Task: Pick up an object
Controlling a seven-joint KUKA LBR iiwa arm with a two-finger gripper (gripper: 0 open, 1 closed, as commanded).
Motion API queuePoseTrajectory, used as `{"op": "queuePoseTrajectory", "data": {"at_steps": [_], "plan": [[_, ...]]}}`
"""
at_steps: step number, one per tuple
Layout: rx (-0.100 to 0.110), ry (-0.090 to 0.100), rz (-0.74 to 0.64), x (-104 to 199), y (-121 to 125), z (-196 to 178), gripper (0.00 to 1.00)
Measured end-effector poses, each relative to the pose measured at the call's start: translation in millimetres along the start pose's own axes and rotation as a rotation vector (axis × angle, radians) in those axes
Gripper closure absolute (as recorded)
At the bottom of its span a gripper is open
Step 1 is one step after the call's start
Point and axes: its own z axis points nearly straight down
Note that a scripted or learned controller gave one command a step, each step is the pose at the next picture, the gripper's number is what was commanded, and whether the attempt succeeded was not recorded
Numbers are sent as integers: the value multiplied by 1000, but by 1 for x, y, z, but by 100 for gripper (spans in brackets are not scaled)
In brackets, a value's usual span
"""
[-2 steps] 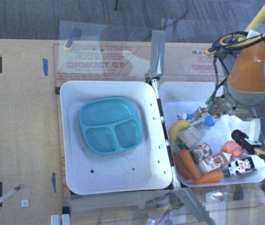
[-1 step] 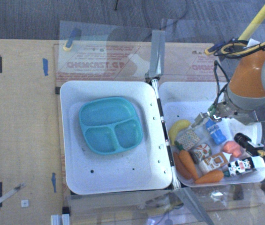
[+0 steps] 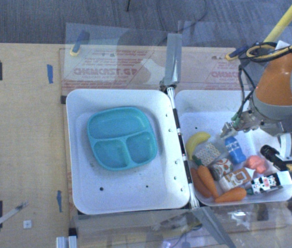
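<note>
**Arm hovering over a crowded right bin**

Camera view, looking down at a slant: two white bins side by side. The left bin (image 3: 78, 190) has just a teal divided plate (image 3: 122, 137) lying flat in it, three compartments, sitting a bit left of the middle.

The right bin (image 3: 197, 99) is where all the clutter is, bunched toward the near half. There's a yellow banana (image 3: 197, 141) by the divider, a grey speckled block (image 3: 208, 153) touching it, two orange carrots (image 3: 206, 180) near the front-left corner with a third carrot (image 3: 231, 194) along the front edge, a blue bottle (image 3: 233, 150), a pinkish lump (image 3: 257, 163), a brown-and-white box (image 3: 232, 175) in the middle of the pile, and a black-and-white toy (image 3: 267, 182) at the right.

The gripper (image 3: 234, 127) is down inside the right bin, just above the blue bottle and very close to it. Honestly can't tell whether the pincer is apart or together from this angle, too small and blurry. Nothing visibly lifted.
</note>
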Motion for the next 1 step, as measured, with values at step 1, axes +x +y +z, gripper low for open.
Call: {"op": "queuePoseTrajectory", "data": {"at_steps": [1], "plan": [[1, 0, -74, 31, 57, -92, 100]]}}
